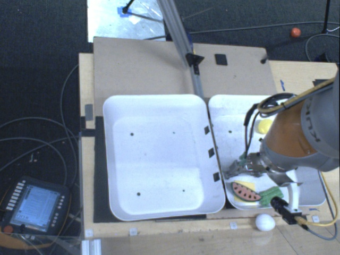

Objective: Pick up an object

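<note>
The arm reached in from the frame's right, low over the right bin (228, 108). Its gripper (237, 167) sat near the watermelon slice toy (246, 191) at the bin's lower edge; how it was set could not be told. A yellow object (264, 125) lay higher up. A good pick probably needed the gripper centred over the slice, clear of the bin wall.

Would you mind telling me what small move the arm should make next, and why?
Probably lower straight down toward the watermelon slice toy in the right bin. The gripper sits just above and left of it, nothing shows between its fingers, and the slice lies apart from the green piece, so a short descent seems enough.
</note>
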Robot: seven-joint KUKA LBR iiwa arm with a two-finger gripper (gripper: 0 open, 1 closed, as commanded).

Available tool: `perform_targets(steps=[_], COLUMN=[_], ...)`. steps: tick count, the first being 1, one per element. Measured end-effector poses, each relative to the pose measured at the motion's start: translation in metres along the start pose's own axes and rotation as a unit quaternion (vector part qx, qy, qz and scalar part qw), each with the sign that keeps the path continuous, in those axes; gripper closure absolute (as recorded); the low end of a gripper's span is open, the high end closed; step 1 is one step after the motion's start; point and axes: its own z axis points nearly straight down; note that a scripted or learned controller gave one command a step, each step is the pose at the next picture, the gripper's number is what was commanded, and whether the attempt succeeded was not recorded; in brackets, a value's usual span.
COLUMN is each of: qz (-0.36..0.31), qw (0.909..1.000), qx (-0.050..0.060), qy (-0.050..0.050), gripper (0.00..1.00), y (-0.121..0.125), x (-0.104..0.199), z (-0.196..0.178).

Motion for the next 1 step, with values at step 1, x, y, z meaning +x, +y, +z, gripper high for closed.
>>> perform_targets(steps=[1], qz=[-0.001], qw=[1.0000], qx=[-0.001], qy=[0.001], gripper=[1.00], y=[0.0007], x=[0.0007], z=[-0.0107])
